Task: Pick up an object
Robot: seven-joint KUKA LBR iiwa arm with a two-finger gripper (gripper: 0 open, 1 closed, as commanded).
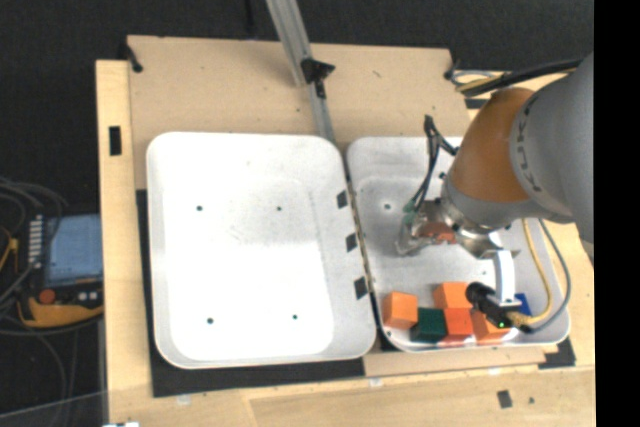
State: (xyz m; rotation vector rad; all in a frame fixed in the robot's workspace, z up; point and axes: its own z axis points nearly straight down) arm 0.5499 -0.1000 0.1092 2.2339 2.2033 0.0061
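1. Camera view: two white bins sit side by side, left bin [250, 245] and right bin [385, 165].
2. Orange blocks [402, 308] and a green block [431, 323] lie at the right bin's near edge.
3. Gripper [412, 237] hangs just beyond them; whether it grips anything, I cannot tell.

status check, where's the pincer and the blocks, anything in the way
Pincer low in right bin, nothing seen held. Orange blocks and green block at bin's near edge, untouched. Cables trail beside blocks.

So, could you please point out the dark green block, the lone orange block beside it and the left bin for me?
dark green block [431, 322], camera view, its top face.
lone orange block [402, 308], camera view, its top face.
left bin [240, 245], camera view, bare floor near the middle.
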